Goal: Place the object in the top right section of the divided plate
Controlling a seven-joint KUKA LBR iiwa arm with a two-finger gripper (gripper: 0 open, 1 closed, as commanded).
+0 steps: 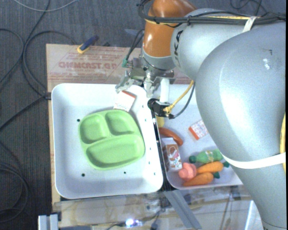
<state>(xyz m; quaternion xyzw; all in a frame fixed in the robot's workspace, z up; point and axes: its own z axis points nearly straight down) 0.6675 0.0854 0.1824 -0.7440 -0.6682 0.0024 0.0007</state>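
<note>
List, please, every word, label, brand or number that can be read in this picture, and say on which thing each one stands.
"CHEMCAST" in faded red on the brown board behind the left bin; the letters after it are too blurred to read.
Small carton under the gripper: print too small to read.
Orange-and-white packet in the right bin: unreadable.
Brown packet: unreadable.

Bench (62, 66): two white bins side by side, left bin (67, 143), right bin (230, 178).

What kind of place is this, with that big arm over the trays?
Probably a robotics lab: a grey robot arm reaches over two white bins, one holding a green divided plate, the other toy food, with cables on the carpet.
</note>
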